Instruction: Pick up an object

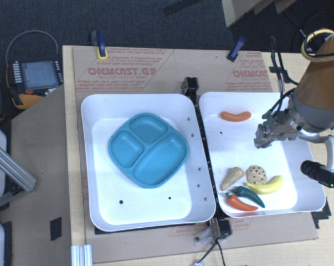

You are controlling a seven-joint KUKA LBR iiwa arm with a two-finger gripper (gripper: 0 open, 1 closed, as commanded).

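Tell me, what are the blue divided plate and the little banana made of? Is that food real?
The blue divided plate looks like moulded plastic: one even colour, rounded compartments, a soft matte sheen. The banana seems to be toy plastic too, with its flat, uniform yellow and smooth surface, though it is small in this view. The white bins look like thin formed plastic with rounded rims.

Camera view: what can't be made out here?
- Two-finger gripper: small and dark; finger state unreadable.
- Grey arm with orange band: cut off by the right edge.
- Dark green pepper-shaped toy: overlaps the orange-red one; contact unclear.
- Round speckled cookie-like piece: too small to identify.
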